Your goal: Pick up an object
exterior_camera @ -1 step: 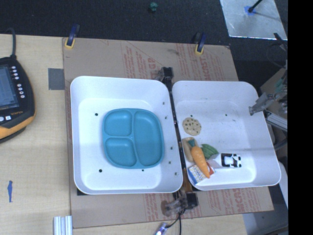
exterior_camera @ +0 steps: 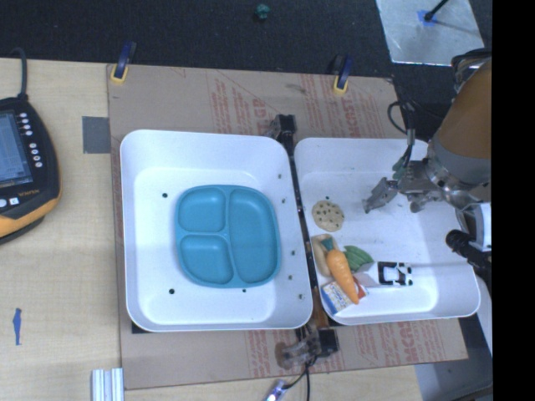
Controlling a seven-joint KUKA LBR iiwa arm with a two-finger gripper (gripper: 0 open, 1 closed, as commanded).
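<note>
Two shallow white plastic bins with rounded corners sit side by side on a cardboard sheet (exterior_camera: 251, 98) clamped to the wooden tabletop (exterior_camera: 58, 291). The left bin (exterior_camera: 142, 224) holds a smooth blue divided plate (exterior_camera: 227, 236) with three compartments. The right bin (exterior_camera: 435, 295) holds a round speckled cookie (exterior_camera: 328, 215) near its left wall. Below that lie an orange carrot (exterior_camera: 341, 271) with a green leafy piece (exterior_camera: 358, 257) touching its right side and a small printed packet (exterior_camera: 336, 296) under its lower end. A small black-and-white block (exterior_camera: 395, 274) lies just right of this cluster; its shape is hard to make out.

The jaws (exterior_camera: 381, 197) hang over the upper middle of the right bin, metal fingers spread apart with nothing between them. The cookie lies near, to their left and slightly lower; the carrot cluster lies lower still. The arm's upper part is cut off at the right edge. A handheld control pendant (exterior_camera: 21, 170) is partly cut off at the left.
</note>
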